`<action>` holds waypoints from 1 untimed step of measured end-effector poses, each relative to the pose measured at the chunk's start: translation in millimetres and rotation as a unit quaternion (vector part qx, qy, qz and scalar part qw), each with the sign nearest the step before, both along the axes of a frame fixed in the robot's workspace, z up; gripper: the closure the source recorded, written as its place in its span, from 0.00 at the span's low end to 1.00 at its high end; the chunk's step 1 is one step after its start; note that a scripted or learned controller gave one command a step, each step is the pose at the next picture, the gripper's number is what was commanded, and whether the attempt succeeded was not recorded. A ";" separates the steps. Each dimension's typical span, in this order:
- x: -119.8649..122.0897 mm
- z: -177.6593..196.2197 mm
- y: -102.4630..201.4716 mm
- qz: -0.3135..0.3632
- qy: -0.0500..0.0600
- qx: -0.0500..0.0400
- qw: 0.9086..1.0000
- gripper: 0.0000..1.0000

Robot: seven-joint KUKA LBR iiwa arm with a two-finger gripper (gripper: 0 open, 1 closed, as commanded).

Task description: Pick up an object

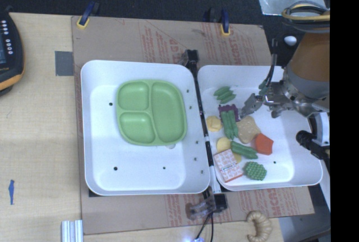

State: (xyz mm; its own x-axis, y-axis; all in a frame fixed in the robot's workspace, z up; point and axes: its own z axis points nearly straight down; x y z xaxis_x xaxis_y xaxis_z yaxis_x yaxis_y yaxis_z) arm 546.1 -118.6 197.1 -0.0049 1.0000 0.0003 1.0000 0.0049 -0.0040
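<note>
The right bin (pixel 300 170) holds several toy foods: a green pea pod (pixel 224 92), a long green vegetable (pixel 229 123), two yellow pieces (pixel 213 122), a beige lump (pixel 248 128), a red-orange piece (pixel 263 144), a green pickle (pixel 244 150), a knobbly green piece (pixel 255 170) and a red-and-white carton (pixel 227 165). My gripper (pixel 254 101) reaches in from the right, just above the beige lump. It is open, with nothing between its fingers.
The left bin (pixel 101 173) holds a green divided plate (pixel 151 112). Clamps (pixel 224 23) pin the cardboard at the back edge. A handheld controller (pixel 8 50) lies at the far left. A curled tan object (pixel 259 225) sits on the bench in front of the right bin.
</note>
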 end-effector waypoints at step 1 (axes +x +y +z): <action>17.3 -102.9 18.7 0.002 0.001 0.000 1.000 0.00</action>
State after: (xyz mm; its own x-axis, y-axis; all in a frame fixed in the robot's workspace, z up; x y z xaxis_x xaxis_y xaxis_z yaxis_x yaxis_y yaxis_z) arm 563.5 -99.9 94.2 -0.0083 1.0000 0.0000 1.0000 0.0083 -0.0053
